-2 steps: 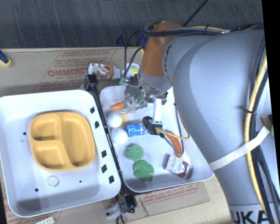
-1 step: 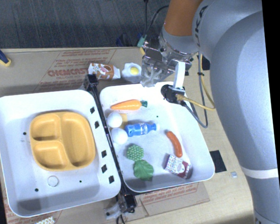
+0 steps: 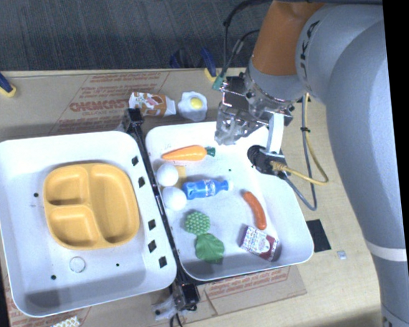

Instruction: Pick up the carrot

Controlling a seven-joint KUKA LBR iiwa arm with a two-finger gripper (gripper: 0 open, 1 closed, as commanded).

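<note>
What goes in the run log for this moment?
carrot: lying in right bin, far end | gripper: above bin, just right of carrot | carrot not gripped

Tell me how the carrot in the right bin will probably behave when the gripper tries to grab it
The carrot looks like a smooth, glossy toy, so it is probably stiff, light and a bit slippery. Its rounded, tapered body lies on its side, so a nudge from the gripper could roll or pivot it. It might then bump the white egg nearby.
</note>
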